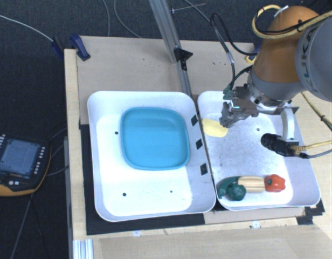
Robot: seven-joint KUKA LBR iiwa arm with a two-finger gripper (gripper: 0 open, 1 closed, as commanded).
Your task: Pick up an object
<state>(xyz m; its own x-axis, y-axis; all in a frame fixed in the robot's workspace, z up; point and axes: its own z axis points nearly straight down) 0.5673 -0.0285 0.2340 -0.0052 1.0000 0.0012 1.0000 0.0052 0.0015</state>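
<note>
A pale yellow, rounded object [213, 128] lies at the far left of the right bin [295, 198]. My gripper [228, 118] hangs just to its upper right, its tips at the object's edge. Along the right bin's front wall lie a dark green object [231, 190], a tan cylinder [251, 184] and a red object [274, 183] in a row. A blue square plate [154, 138] rests in the left bin [106, 198].
A black part of the arm with a cable [279, 144] sticks out over the right bin's right half. A metal pole [168, 31] rises from the bench behind the bins. A handheld controller [18, 163] lies off the bench at far left.
</note>
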